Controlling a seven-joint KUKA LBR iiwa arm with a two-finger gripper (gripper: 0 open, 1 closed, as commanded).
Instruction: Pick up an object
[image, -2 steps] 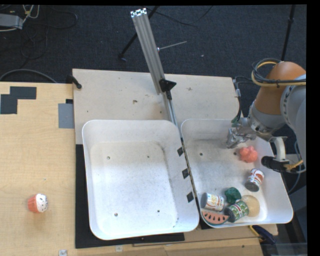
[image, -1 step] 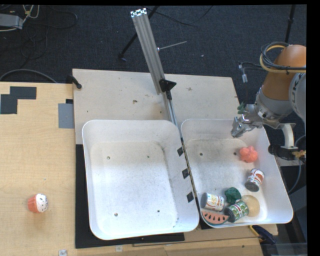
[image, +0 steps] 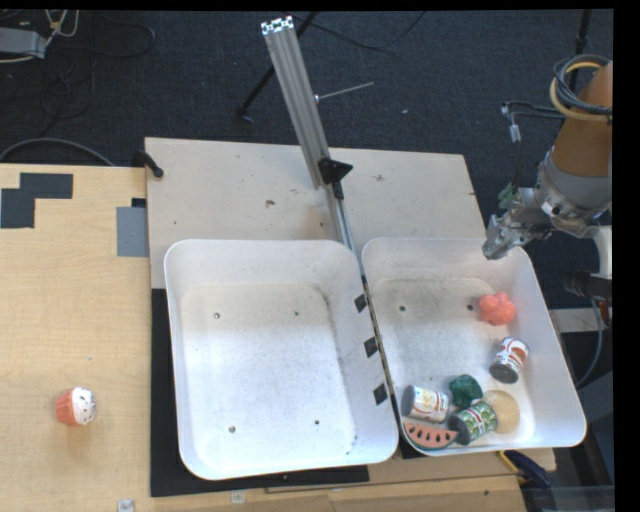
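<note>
Camera view: nearest candidate = pink lump (image: 496, 308), lying alone at about 2 o'clock in right bin (image: 548, 300), well apart from the rest. Red-and-white can (image: 509, 359) just beyond it toward 5 o'clock. Crowded at the 5–6 o'clock corner: green lump (image: 464, 388), yellow-label can (image: 428, 402), green can (image: 478, 420), tan disc (image: 505, 410), watermelon slice (image: 430, 436), several touching. Left bin (image: 260, 350) at 9 o'clock of all this.

Gripper (image: 500, 240) at 12 o'clock of the pink lump, above the bin's far rim, apart from every object. Open or closed: cannot tell at this size. Nothing seen held.

Step judged: approach, pick not yet begun. Next move calls for travel toward 6 o'clock, then descent over the pink lump; isolated, so likely easier than the cluster. Risk: soft, rounded shape may slip.
</note>
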